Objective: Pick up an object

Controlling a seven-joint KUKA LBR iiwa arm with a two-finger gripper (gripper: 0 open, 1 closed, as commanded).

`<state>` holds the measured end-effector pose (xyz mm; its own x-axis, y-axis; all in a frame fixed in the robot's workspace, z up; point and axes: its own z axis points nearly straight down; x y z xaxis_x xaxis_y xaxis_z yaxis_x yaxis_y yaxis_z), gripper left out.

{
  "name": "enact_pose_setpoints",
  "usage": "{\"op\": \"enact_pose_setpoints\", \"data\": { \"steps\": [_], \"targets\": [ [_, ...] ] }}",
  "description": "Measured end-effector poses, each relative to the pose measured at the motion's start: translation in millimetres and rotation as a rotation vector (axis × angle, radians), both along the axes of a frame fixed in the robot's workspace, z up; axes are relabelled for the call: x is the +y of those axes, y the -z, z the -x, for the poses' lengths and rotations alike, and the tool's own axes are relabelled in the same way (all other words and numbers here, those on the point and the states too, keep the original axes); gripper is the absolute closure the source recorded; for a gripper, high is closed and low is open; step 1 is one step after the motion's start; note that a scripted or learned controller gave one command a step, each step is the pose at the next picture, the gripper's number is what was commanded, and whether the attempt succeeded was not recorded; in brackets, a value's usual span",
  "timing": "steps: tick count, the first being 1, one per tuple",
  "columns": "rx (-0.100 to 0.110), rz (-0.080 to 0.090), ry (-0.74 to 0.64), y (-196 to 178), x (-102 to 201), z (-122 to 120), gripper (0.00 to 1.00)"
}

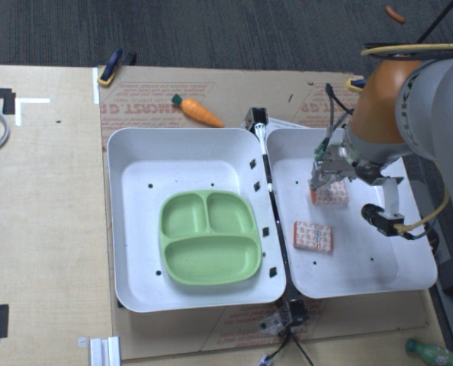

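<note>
Presently the gripper stands low in the right bin, directly over a small red-and-white box that lies under its tip. Whether the fingers are apart or closed cannot be told from this view, and no part of the box is seen clamped between them; contact itself is uncertain.

Judgement on progress: the approach to that box looks done or nearly so. A secure grasp and the lift out of the bin remain outstanding, as far as can be seen.

A second box, of similar print, lies flat just below and left of the first, clear of it and untouched. It would serve as an alternative target.

Moving outward from the right bin: the left bin adjoins it and holds a green tray with three compartments, nothing visible in them. A carrot lies on the cardboard above the left bin, outside both bins. A blue clip sits further up and left of the carrot.

Obstructions: the shared wall of the two bins runs near the first box on its left side; otherwise nothing crowds it.
</note>
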<state>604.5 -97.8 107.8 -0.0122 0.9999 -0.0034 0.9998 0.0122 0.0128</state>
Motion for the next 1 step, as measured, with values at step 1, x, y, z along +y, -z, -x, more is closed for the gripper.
{"op": "enact_pose_setpoints", "data": {
  "steps": [1],
  "targets": [
    [0.0,0.0,0.0,0.0,0.0,0.0,0.0]
  ]
}}
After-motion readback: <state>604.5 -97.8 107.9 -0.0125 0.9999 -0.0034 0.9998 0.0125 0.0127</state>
